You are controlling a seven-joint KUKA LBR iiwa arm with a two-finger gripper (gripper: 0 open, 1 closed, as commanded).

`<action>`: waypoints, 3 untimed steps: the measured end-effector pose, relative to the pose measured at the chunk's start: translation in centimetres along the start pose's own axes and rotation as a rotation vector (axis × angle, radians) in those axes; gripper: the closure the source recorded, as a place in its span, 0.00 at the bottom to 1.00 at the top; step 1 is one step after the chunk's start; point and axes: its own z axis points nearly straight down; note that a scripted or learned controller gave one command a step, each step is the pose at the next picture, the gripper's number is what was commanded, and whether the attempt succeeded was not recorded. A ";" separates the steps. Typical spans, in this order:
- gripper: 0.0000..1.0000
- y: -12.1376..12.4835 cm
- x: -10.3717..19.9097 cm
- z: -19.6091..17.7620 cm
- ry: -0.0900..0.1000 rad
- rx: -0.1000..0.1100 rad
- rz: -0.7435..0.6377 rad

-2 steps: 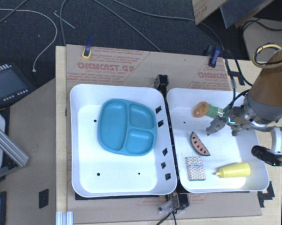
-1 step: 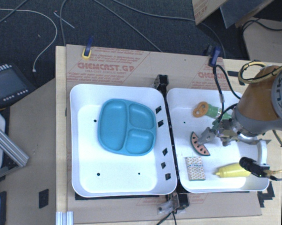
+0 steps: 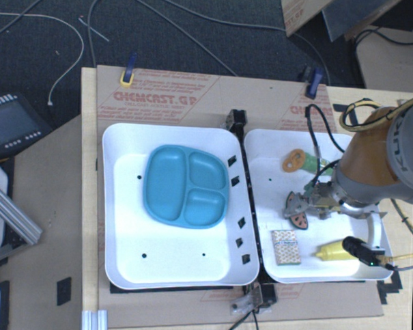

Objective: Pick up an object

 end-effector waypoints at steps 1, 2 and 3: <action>1.00 0.1 0.0 -1.3 0.000 -0.005 0.000; 1.00 0.3 0.0 -7.7 -0.004 -0.010 -0.001; 1.00 0.9 0.9 -13.1 -0.003 -0.012 -0.003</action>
